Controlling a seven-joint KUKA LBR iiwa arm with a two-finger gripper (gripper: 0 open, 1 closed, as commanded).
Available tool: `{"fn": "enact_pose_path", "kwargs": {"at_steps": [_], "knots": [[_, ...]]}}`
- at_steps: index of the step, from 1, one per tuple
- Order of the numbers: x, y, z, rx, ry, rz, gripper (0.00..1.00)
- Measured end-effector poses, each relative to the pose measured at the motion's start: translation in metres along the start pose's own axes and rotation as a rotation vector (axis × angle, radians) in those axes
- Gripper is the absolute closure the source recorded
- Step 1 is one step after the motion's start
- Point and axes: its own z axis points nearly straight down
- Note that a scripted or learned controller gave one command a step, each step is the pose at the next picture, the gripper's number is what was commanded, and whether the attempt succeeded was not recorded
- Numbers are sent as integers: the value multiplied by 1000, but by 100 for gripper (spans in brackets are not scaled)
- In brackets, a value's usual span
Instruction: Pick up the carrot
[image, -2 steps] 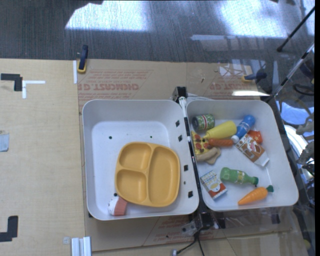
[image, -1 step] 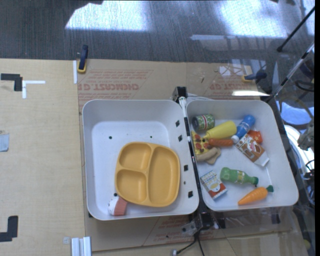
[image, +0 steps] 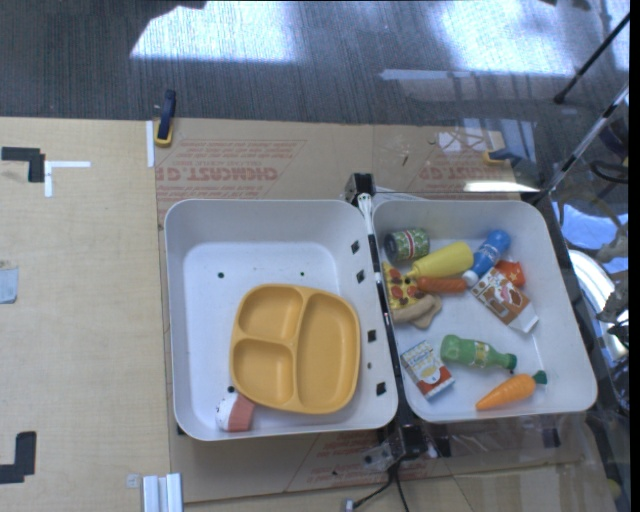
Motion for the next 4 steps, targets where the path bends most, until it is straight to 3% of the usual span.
{"fn": "enact_pose_path", "kwargs": {"at_steps": [1, 2, 3, 4], "knots": [[-3, 0, -10, 1, -9, -1, 100], [-3, 0, -10, 1, -9, -1, 0], [-6, 1, -19, 2, -18, -3, 100], [-6, 1, -19, 3, -18, -3, 0]]}}
